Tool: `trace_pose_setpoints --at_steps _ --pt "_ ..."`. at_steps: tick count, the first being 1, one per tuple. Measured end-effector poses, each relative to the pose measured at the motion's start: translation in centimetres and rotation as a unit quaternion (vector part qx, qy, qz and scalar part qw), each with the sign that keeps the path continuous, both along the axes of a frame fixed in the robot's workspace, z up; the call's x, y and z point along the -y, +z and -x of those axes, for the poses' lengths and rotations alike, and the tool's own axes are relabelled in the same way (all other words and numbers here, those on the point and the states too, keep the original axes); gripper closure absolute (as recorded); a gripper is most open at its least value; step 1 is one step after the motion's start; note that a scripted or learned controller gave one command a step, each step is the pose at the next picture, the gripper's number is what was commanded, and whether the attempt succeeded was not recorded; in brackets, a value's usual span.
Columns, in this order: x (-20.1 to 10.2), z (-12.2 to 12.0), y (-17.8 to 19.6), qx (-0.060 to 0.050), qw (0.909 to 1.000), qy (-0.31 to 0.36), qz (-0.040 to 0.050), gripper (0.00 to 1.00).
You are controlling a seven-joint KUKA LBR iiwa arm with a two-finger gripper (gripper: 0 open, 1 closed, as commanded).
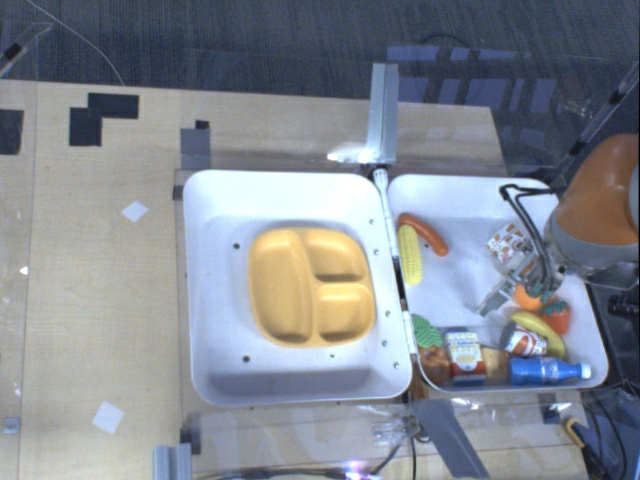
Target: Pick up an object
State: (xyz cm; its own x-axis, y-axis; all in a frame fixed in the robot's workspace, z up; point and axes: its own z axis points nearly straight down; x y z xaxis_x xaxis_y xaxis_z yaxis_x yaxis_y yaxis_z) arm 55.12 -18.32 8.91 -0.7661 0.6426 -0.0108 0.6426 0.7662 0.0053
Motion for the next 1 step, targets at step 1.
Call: trace_pose_setpoints --at_steps 1 --pt "-3.37 3.01 0.08 0.001 0.9904 -0.138 -0.0021 0.00"
